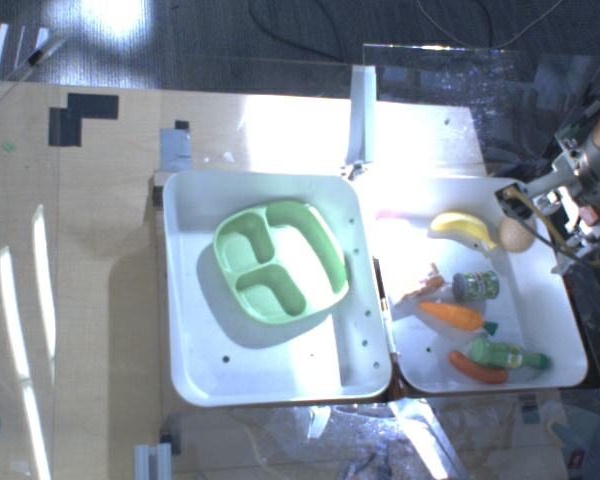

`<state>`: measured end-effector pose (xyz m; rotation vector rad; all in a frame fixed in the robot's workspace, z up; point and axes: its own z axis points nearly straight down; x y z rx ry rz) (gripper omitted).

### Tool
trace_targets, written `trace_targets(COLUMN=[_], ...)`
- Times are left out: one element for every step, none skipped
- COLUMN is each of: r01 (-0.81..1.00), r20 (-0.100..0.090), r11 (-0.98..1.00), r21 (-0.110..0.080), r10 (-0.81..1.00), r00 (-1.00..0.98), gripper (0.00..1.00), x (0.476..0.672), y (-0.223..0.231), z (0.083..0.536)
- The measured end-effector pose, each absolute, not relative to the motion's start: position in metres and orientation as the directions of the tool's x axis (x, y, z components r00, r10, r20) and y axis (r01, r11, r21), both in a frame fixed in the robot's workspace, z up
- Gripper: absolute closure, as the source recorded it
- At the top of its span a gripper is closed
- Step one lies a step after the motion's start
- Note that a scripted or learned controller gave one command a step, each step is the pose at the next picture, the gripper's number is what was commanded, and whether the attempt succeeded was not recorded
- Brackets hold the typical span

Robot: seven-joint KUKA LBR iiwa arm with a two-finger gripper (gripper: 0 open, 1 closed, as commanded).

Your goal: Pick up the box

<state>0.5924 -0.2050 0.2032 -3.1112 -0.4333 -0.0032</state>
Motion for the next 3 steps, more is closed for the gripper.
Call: trace_targets(r01=[0.281, 0.438, 0.445], r20=[0.004, 0.003, 0.005], r11=[-0.96, -0.899, -0.895], r21=[0.0, 0.002, 0.004], r10=[0.281, 0.438, 0.445], r00=[0.96, 0.899, 0.895], gripper=[1.0, 1.0, 1.0], x=[0.594, 0.629, 0.631], y=[-0.203, -0.204, -0.202], z=[0.214, 0.188, 0.199])
